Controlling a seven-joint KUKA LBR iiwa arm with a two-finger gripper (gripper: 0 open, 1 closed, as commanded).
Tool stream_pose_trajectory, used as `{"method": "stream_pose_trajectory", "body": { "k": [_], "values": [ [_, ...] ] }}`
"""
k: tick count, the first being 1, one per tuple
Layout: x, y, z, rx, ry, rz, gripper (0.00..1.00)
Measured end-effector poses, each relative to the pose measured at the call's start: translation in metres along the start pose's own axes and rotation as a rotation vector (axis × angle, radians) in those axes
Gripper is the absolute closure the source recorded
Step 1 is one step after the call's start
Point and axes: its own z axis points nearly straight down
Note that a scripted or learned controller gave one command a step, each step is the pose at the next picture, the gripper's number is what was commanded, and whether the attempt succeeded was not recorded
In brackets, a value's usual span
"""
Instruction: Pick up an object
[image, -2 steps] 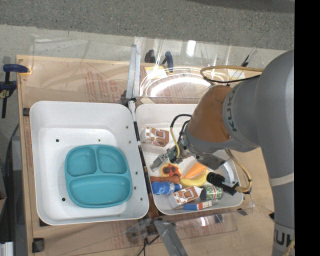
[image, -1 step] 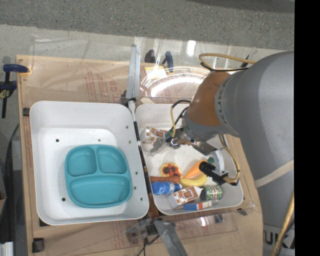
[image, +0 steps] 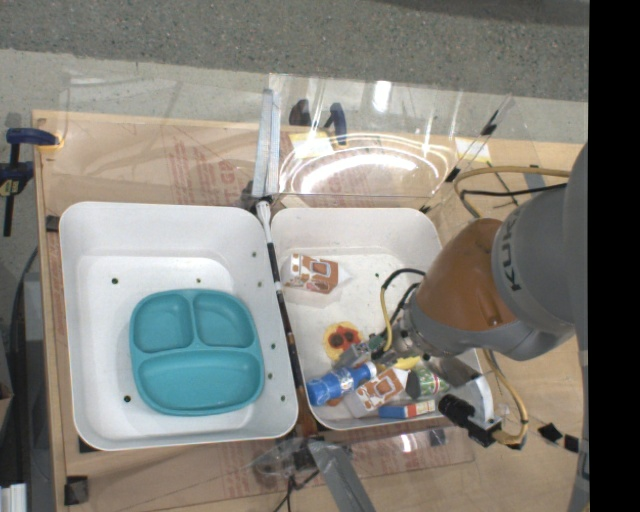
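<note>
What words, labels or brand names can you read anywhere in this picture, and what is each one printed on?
"KU": white letters, cut off at the edge, on the grey arm above its orange band.
Brown and white packet: print too blurred to read.
Packet and bottles in the right bin: labels too small to read.
Faint red print on the bench: unreadable.

Divided plate (image: 196, 352) in the left bin (image: 80, 240); bottle (image: 340, 384) (near front wall) in the right bin (image: 360, 222).
</note>
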Motion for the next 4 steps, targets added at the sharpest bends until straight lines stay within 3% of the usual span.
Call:
{"method": "stream_pose_trajectory", "body": {
  "k": [1, 2, 3, 4],
  "values": [
    [0.041, 0.061, 0.001, 0.003, 0.003, -0.034, 0.0],
    [0.039, 0.062, -0.007, 0.005, 0.005, -0.035, 1.0],
    [0.039, 0.062, -0.007, 0.005, 0.005, -0.035, 0.0],
    [-0.052, 0.159, 0.003, 0.008, 0.004, 0.059, 0.0]
  ]
}}
